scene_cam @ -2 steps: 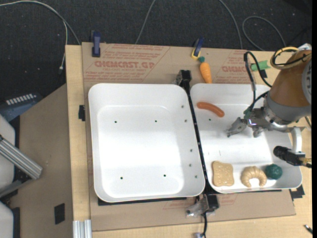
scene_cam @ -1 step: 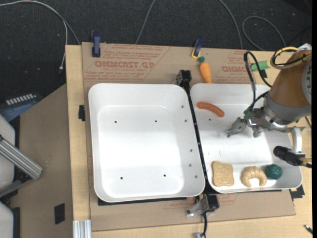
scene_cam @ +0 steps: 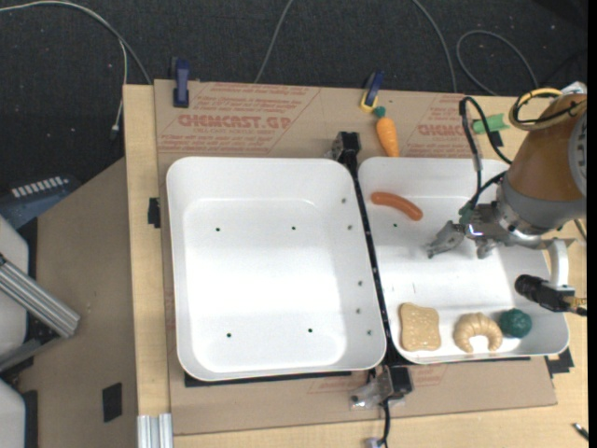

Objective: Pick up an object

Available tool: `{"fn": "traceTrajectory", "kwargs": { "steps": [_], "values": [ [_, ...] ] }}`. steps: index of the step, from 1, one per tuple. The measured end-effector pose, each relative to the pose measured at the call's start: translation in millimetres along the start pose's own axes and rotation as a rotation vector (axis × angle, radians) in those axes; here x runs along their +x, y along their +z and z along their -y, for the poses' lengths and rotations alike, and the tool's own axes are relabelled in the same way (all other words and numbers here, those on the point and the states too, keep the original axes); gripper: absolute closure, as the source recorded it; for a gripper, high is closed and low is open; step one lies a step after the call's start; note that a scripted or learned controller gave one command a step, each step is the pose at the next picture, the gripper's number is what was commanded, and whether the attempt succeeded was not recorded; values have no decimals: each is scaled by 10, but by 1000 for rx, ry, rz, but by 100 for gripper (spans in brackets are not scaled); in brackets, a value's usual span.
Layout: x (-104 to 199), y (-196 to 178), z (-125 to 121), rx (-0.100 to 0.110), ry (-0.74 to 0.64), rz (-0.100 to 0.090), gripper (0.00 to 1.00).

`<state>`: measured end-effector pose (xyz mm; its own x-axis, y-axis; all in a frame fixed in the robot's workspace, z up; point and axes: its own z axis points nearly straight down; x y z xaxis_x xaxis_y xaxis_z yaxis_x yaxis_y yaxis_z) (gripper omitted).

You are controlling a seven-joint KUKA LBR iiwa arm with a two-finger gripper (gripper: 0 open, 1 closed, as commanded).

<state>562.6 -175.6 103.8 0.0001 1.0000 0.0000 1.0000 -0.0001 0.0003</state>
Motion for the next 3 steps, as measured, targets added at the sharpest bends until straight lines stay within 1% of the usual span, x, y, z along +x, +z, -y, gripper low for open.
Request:
{"fn": "traceTrajectory", "kwargs": {
  "steps": [1,2,3],
  "values": [
    [0,-108,-4,-1,0,0,100],
    [0,-103,-2,-1,0,0,0],
    [0,-103,-2,-1,0,0,0]
  ]
}}
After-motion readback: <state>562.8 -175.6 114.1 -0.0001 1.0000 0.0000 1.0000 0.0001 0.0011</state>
